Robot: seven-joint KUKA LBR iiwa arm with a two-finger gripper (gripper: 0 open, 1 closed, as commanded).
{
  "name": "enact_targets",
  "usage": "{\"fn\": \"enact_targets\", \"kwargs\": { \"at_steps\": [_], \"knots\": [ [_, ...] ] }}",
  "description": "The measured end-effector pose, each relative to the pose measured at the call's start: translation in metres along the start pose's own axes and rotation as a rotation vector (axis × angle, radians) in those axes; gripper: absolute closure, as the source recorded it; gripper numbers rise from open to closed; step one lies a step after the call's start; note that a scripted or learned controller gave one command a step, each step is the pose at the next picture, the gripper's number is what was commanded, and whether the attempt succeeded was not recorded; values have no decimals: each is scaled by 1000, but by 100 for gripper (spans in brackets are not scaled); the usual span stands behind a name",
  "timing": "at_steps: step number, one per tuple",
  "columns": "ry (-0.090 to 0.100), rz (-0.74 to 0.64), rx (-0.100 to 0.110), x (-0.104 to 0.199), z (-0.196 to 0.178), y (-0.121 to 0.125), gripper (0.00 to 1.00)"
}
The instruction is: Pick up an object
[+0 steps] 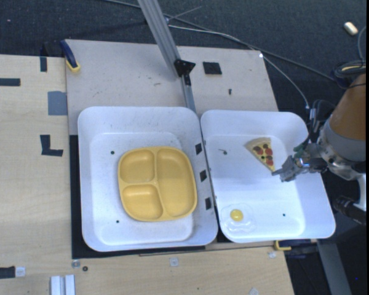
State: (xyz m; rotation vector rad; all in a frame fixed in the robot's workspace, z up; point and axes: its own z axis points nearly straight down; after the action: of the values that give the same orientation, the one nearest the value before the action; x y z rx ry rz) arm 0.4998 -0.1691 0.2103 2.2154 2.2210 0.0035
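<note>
You cannot tell how the gripper (287,172) stands; its tip hangs just at four o'clock of the pizza slice (262,152), with nothing visibly in its grasp. The arm (347,125) reaches in from three o'clock over the right bin (313,217). The fried egg (237,217) lies at that bin's seven o'clock; the yellow divided plate (157,183) sits in the left bin (92,183).

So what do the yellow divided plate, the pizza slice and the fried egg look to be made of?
Yellow divided plate: likely moulded plastic, with an even colour and soft sheen. Pizza slice: probably toy plastic or rubber, flat with painted-looking toppings. Fried egg: also looks like toy plastic, glossy white with a yellow yolk; too small to be certain.
</note>
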Motion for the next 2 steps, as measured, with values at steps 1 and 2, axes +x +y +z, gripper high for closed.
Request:
{"fn": "enact_targets", "kwargs": {
  "at_steps": [1,2],
  "knots": [
    [0,0,0,7,-57,8,100],
    [2,-3,7,54,-39,24,100]
  ]
}}
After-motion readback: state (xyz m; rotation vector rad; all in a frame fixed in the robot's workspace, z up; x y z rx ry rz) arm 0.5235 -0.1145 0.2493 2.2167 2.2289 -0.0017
